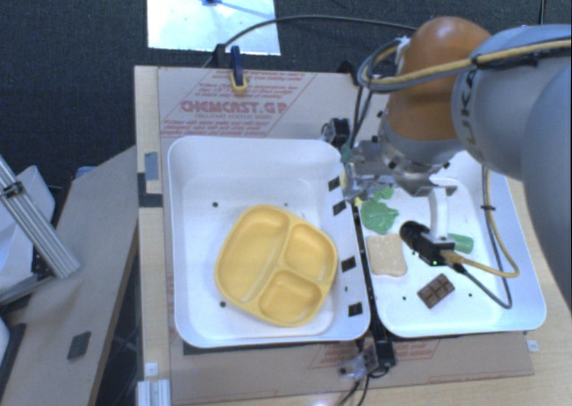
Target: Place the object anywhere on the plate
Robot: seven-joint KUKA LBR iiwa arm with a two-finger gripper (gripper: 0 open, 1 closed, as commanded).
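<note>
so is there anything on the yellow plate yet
No, the yellow plate has all three compartments bare; the cracker lies in the right bin.

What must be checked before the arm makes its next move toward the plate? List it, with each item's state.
1. Yellow plate lies flat in the left bin: ok.
2. Plate compartments free to receive an object: ok.
3. Objects within reach in the right bin: green piece, cracker, chocolate square: ok.
4. Gripper holds an object: cannot tell.
5. Gripper over the plate: not ok, it hangs at the divider, above the green piece.
</note>
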